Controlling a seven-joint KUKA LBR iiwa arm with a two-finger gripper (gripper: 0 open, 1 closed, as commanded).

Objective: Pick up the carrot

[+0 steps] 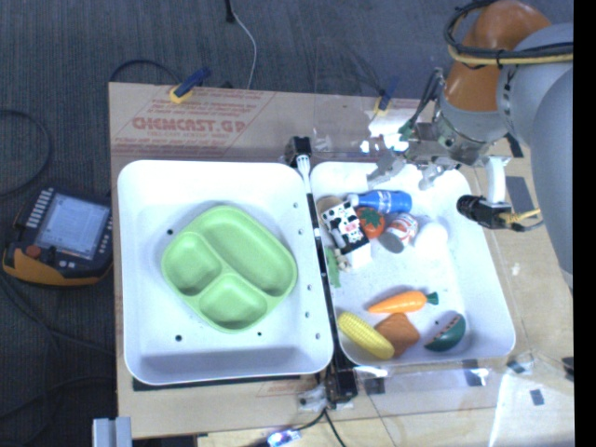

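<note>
- Camera view: the arm [521,73] comes in from the right, its orange band above the wrist, and the gripper [410,168] hangs over the far rim of the right bin [484,268].
- Two light fingers [384,169] slant down toward the bin — one near the blue bottle, the other further right by the rim. They stand apart, so the jaws look released, with nothing between them.
- The fingertips are near the blue bottle [382,200]; whether they touch it or the bin cannot be told.
- The carrot [402,301] lies in the near half of the right bin, orange body pointing left and green top to the right — well apart from the gripper.
- Just below the carrot are a yellow corn cob [364,334], a brown piece [399,330] and a watermelon slice [445,331].
- In the far half, beside the blue bottle, lie a black-and-white carton [342,226], a strawberry [373,223] and a small can [399,232].
- The left bin [149,194] holds a green divided plate [229,266].
</note>
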